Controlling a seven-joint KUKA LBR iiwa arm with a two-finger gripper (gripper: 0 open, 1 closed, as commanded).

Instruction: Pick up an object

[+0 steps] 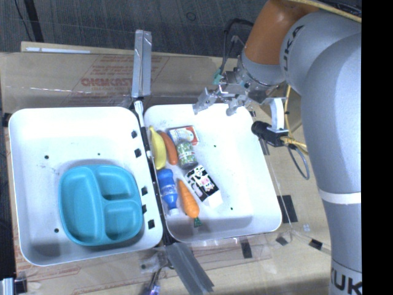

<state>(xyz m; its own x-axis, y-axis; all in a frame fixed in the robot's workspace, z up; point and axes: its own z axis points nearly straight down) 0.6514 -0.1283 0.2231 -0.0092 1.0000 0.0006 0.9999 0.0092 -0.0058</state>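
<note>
As we looked down on the bench: two white bins sat side by side.
Gripper [222, 102]: we found it above the right bin's [261, 183] far edge, fingers spread, grasping nothing.
Objects: banana [158, 149], carrot [189, 200], blue bottle [167, 191] and packets lay along that bin's left wall.
Left bin [37, 140]: we noted a blue divided tray [99, 204].

A dark, ribbed floor [123, 8] fills the top of the frame. Below it lies the desk [73, 75], covered in brown cardboard with faint red print, its lower right strip marked by black tape pieces [287, 209].
</note>
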